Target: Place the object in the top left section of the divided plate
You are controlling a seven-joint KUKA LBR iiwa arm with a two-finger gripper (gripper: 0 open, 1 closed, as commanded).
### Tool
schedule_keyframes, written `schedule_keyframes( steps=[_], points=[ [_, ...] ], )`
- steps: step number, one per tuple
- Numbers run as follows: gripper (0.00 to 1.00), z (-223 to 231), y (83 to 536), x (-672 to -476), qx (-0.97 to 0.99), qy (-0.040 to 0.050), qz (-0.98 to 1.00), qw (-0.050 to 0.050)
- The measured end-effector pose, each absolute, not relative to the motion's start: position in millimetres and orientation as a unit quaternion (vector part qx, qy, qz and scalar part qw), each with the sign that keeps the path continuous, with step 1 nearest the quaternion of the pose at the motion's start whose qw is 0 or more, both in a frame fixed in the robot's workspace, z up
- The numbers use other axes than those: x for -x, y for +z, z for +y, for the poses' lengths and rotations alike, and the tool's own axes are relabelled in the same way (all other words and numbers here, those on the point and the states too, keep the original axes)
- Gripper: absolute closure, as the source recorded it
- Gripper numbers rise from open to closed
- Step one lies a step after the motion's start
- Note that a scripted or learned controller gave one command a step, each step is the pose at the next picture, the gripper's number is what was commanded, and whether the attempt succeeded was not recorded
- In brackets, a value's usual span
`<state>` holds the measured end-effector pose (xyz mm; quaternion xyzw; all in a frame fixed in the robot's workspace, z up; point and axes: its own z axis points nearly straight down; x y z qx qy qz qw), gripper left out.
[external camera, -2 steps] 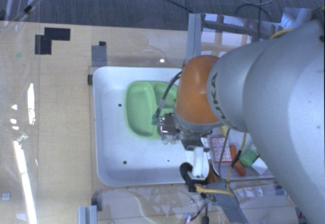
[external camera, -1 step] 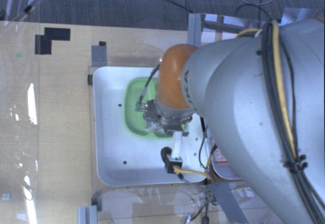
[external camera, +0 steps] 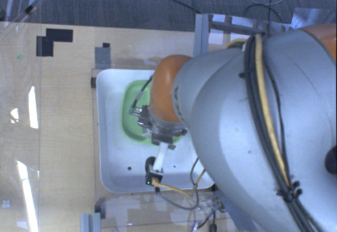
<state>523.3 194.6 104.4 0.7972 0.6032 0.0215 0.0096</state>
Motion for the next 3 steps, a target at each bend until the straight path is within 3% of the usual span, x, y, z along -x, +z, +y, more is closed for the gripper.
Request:
schedule_keyframes(
  steps=[1,2,3],
  points=[
    [1.0,157,143,-496.4,-0.774,0.0013,0.634,0.0],
    [1.0,123,151,-501.0,-0.713,0.0014,0.702,0.0],
    [1.0,181,130,-486.5,-0.712,0.0006,0.702,0.0]
  ],
)
